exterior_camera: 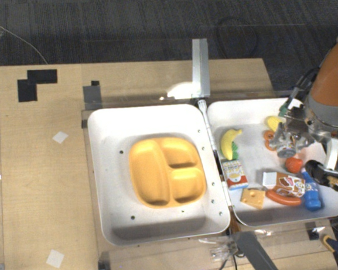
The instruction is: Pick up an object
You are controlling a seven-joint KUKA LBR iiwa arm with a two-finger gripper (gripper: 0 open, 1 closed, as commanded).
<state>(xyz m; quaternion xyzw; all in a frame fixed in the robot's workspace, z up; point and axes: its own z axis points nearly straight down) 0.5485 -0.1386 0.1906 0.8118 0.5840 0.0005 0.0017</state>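
The right bin (246,110) holds several small toys. My gripper (286,146) hangs low over its right side, among an orange ring-shaped piece (269,141), a small yellow piece (272,121) and an orange-red ball (293,164). The metal of the gripper hides part of the orange ring. A yellow banana (230,139) lies at the bin's left with a green piece (235,151) beside it. Below them sits a small red and white carton (235,175). Nothing is visibly lifted off the bin floor.
The left bin (107,166) holds a yellow divided tray (163,170). Along the right bin's front lie a cheese wedge (254,198), a red sausage (280,199), a printed packet (291,185), a white block (269,179) and a blue bottle (311,193). Cables hang at the right.
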